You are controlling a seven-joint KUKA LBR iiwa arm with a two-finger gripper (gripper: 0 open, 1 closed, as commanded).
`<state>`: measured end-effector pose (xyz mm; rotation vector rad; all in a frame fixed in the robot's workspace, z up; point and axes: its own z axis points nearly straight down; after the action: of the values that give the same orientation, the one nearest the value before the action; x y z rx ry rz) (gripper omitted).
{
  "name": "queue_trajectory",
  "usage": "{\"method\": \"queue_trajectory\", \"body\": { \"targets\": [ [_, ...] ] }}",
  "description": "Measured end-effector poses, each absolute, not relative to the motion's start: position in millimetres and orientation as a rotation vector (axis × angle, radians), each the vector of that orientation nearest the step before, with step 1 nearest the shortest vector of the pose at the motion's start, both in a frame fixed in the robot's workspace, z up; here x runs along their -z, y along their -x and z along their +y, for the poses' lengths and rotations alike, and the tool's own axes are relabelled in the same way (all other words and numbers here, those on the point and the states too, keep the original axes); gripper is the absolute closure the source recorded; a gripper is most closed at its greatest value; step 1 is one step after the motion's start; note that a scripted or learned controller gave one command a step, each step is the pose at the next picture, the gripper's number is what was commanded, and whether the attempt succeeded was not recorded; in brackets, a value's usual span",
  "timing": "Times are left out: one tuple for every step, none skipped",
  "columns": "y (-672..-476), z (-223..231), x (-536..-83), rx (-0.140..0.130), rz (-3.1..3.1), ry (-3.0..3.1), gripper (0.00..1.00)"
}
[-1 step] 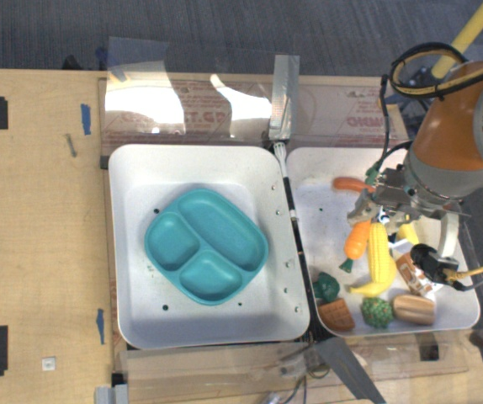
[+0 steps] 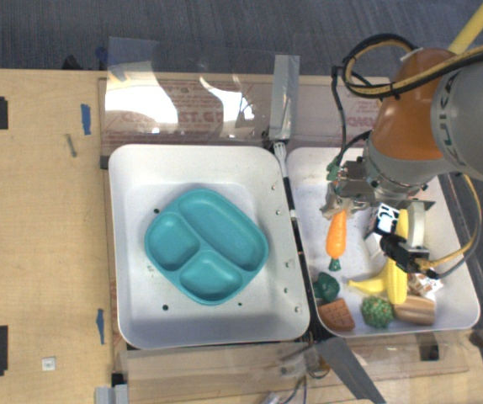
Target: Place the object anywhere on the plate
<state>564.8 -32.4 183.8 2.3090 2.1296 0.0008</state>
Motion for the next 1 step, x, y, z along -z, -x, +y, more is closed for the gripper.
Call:
{"method": "queue_trajectory", "body": {
  "targets": [
    [-596.9,49.1,-184.0,-0.004,2.177,-2.264,1.00]
  ]
}}
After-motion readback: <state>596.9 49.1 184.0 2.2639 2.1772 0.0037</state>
